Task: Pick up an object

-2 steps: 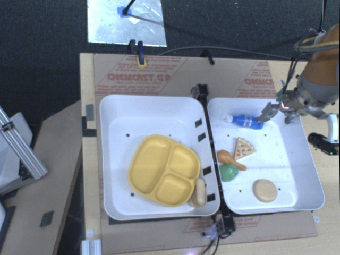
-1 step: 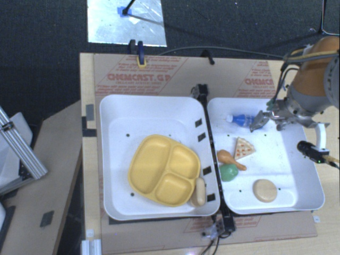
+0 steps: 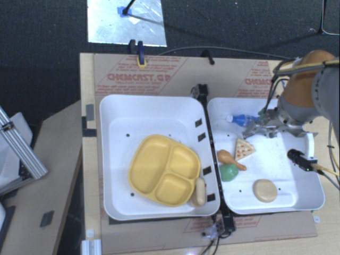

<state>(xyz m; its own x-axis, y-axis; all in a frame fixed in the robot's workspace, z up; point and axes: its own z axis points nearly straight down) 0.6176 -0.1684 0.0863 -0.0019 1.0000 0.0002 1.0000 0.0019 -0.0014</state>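
Dark carpet frames the bench (image 3: 249, 76). Beside the pizza slice (image 3: 244, 150), the tool (image 3: 260, 127) hovers, its state cannot be told; a centred descent is advised.

Right bin: a triangular pizza-slice toy (image 3: 244, 149) lies flat near the middle; an orange drumstick-shaped toy (image 3: 230, 159) is set just left of it, touching a round green toy (image 3: 229, 172) below; a tan round bun-like disc (image 3: 264, 190) rests near the front edge; a blue-and-white bottle (image 3: 241, 120) lies on its side at the back
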